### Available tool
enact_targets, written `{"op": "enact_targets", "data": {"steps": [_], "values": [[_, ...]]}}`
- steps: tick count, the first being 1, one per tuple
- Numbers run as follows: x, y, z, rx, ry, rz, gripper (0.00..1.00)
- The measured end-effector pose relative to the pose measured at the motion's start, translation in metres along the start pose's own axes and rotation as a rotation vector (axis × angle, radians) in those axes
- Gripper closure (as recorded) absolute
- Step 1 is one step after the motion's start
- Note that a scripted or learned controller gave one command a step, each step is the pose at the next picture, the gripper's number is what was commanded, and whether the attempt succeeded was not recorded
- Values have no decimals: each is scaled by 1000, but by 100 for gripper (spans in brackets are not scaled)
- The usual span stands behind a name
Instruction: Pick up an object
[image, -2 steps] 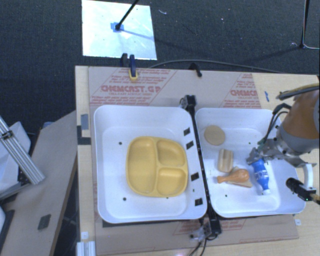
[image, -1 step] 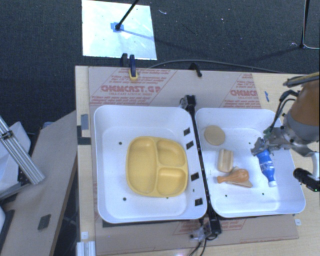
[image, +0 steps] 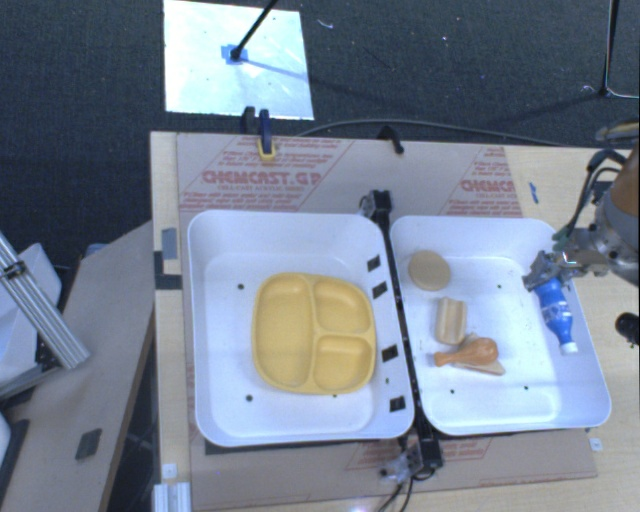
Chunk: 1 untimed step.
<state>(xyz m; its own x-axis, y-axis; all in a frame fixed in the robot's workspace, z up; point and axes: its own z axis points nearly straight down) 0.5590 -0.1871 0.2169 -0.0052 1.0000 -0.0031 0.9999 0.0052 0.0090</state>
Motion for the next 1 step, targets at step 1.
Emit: {"op": "enact_targets", "data": {"steps": [1], "values": [[0, 1, -2, 6, 2, 0, 100]]}}
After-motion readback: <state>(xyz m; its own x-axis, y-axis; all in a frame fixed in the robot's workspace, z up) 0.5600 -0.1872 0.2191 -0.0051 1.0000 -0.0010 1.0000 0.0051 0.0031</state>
